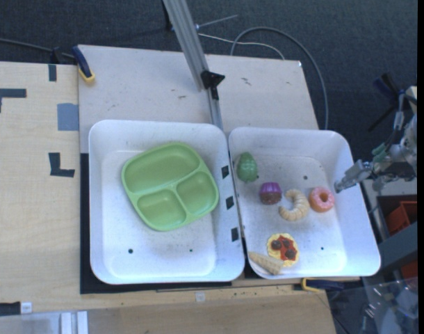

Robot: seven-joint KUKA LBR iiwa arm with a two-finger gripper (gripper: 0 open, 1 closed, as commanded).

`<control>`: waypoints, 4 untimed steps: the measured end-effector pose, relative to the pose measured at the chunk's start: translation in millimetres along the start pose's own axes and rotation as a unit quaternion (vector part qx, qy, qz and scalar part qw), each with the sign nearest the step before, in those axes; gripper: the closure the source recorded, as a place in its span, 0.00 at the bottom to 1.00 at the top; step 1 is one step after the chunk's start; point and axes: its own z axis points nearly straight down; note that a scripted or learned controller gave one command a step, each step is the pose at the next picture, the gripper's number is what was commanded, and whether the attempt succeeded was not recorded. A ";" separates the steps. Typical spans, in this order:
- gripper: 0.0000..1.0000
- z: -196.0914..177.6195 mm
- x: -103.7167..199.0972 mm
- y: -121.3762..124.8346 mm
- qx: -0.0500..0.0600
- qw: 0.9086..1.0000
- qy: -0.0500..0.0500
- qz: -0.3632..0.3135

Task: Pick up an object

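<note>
Wooden bench (31, 186) bearing two white bins, green sectioned plastic plate (170, 185) in left bin (104, 256), toy foods in right bin (351, 249), gripper (347, 178) over its right rim, grip state unclear.

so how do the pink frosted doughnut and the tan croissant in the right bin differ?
The pink frosted toy doughnut is a closed ring with a centre hole; the tan curved toy croissant is an open crescent. The doughnut is pink and looks smaller; the croissant is beige and longer. The doughnut lies nearer the bin's right wall, the croissant just to its left. Both lie flat in the right white bin.
</note>
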 end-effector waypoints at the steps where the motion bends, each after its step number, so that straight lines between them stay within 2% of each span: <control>1: 0.00 0.0 -0.1 0.0 0.000 1.000 0.000 0.000; 2: 0.00 57.6 -7.4 -4.3 0.002 1.000 0.000 0.001; 3: 0.00 120.8 -2.4 -2.2 0.003 1.000 0.001 0.001; 4: 0.00 167.2 -1.9 3.3 0.003 1.000 0.001 0.001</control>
